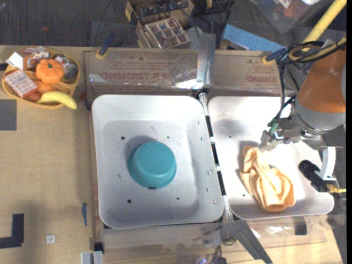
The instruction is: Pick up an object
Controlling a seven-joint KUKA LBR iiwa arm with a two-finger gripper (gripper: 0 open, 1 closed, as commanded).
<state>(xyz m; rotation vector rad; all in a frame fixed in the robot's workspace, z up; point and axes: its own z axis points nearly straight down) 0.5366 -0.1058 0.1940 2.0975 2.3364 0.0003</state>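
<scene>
Orange crumpled cloth, right bin.

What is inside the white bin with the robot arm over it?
A crumpled orange cloth lies in the right bin, on the white floor. The gripper hangs just above the cloth's top edge. Anything under the cloth's folds is covered.

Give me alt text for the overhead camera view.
A grey robot arm's gripper hovers at the upper edge of a crumpled orange cloth in the right white bin. The left bin holds an upside-down teal bowl.
</scene>
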